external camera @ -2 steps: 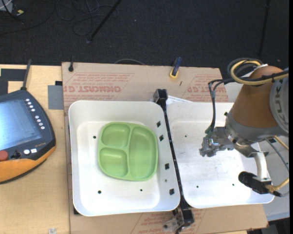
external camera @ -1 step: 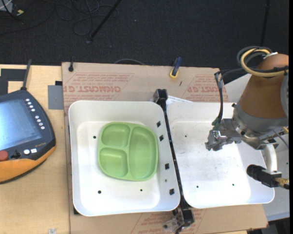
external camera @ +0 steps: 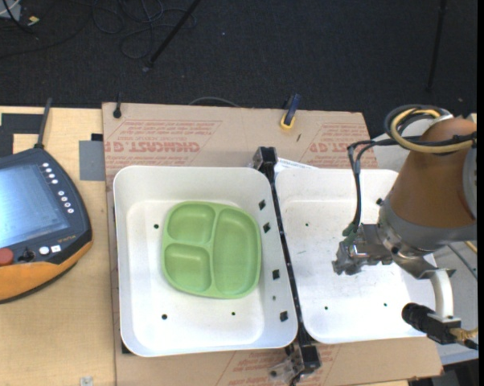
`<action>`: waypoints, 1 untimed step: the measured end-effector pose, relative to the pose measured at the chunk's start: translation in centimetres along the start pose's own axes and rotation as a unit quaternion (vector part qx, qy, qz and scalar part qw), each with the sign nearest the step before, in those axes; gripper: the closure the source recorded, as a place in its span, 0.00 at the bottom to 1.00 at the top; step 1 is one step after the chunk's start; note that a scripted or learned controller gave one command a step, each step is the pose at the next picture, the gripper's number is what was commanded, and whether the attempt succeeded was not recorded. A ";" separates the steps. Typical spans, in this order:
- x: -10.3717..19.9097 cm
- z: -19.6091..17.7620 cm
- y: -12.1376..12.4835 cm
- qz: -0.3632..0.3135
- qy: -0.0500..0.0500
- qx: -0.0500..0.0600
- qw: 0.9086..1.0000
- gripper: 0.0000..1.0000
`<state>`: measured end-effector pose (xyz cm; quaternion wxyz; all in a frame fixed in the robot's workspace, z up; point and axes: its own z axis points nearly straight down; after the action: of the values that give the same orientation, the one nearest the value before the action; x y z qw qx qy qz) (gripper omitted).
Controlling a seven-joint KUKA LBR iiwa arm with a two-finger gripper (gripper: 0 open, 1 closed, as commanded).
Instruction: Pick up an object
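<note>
Cardboard [external camera: 170,139] under the bins carries red printing, upside down and mirrored from this angle, too garbled to read with confidence. Left bin [external camera: 137,199] holds the green divided plate [external camera: 211,249], lying flat at centre-left of the frame, long axis running roughly left to right, the single long compartment on its right side, two smaller ones on its left. Gripper [external camera: 348,260] hangs low over the right bin [external camera: 322,312], centre-right; whether anything sits in it, I cannot tell
</note>
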<state>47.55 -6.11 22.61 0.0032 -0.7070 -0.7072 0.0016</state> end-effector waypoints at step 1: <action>-0.4 -0.7 0.8 0.001 -0.001 -0.002 1.000 1.00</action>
<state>48.33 -6.54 23.31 0.0015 -0.7075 -0.7067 0.0011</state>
